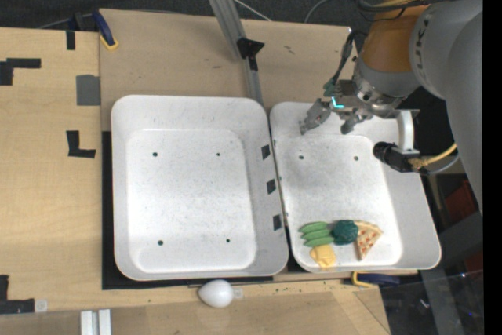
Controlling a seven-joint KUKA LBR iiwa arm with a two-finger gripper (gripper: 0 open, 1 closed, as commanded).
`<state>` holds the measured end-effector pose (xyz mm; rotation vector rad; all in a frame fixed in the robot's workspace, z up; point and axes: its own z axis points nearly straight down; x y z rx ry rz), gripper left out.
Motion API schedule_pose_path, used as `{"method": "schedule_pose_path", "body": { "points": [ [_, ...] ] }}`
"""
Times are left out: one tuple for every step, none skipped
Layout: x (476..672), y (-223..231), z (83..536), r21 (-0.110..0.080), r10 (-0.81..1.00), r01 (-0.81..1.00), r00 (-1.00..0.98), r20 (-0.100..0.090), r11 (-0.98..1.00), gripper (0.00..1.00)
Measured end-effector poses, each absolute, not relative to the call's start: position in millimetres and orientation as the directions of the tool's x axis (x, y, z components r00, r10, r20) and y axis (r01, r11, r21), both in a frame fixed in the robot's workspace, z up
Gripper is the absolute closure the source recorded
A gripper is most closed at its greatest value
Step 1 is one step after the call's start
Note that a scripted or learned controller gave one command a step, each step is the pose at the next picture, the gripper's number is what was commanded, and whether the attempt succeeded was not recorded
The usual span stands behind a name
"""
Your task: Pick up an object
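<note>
My gripper (pixel 329 121) hangs over the far end of the right bin (pixel 408 192), its two fingers spread open with nothing between them. Small toys lie together at the near end of that bin: a green pea pod (pixel 315 231), a dark green broccoli piece (pixel 343 231), a pizza slice (pixel 367 238) and a yellow piece (pixel 322 255). The gripper is well away from them, toward the bin's far edge.
The left bin (pixel 188 184) sits beside the right one. A white egg-like object (pixel 216 293) lies on the bench in front of the left bin. A grey metal pole (pixel 227 12) slants down to the bins' far junction.
</note>
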<state>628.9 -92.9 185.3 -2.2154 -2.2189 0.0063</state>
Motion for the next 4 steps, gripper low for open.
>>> {"method": "schedule_pose_path", "body": {
  "points": [
    [630.1,-93,188,-0.002,1.000,1.000,-0.003,0.000,0.003,0.00],
    [629.4,-90,124,-0.008,1.000,1.000,-0.002,0.000,0.002,0.00],
    [628.9,-90,87,-0.002,1.000,1.000,-0.002,-0.002,0.002,0.00],
    [629.2,-89,98,-0.003,1.000,1.000,-0.003,0.000,0.003,1.00]
  ]
}}
